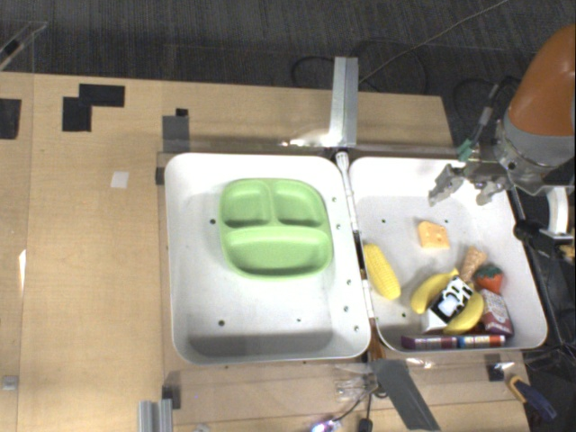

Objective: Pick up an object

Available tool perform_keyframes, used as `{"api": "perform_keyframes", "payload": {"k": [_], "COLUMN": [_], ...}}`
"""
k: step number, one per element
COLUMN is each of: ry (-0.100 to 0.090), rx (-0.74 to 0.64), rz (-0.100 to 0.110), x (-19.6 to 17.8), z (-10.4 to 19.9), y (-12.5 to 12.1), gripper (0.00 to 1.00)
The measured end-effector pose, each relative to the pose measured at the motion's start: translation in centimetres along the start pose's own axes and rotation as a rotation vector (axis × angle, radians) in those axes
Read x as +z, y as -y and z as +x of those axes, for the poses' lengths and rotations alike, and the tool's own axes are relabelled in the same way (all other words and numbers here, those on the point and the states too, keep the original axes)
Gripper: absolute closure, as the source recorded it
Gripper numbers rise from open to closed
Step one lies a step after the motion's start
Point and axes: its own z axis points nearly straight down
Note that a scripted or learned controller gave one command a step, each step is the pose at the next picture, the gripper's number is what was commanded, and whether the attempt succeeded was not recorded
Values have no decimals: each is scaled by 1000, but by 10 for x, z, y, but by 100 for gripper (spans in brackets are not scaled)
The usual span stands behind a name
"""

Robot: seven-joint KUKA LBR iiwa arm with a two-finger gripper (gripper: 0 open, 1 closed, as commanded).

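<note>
My gripper (463, 190) hangs over the far part of the right bin (396, 180), its two fingers spread open with nothing between them. Closest to it is an orange cheese wedge (434, 235), a little toward the front of the bin. Further forward lie a yellow corn cob (382, 271), a banana (429, 291), a black-and-white block (452, 301), a second banana (466, 316), a tan cone (472, 261) and a red strawberry-like piece (490, 280).
The left bin (193, 268) holds a green divided plate (274, 226). A dark marker (450, 340) lies along the right bin's front wall, with a snack packet (498, 318) beside it. A metal post (346, 102) stands behind the divider between the bins.
</note>
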Motion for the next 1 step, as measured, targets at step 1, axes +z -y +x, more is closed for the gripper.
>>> {"api": "perform_keyframes", "payload": {"k": [1], "ry": [0], "rx": [-58], "rz": [-2], "x": [-2], "z": [56], "y": [-28], "gripper": [0]}}
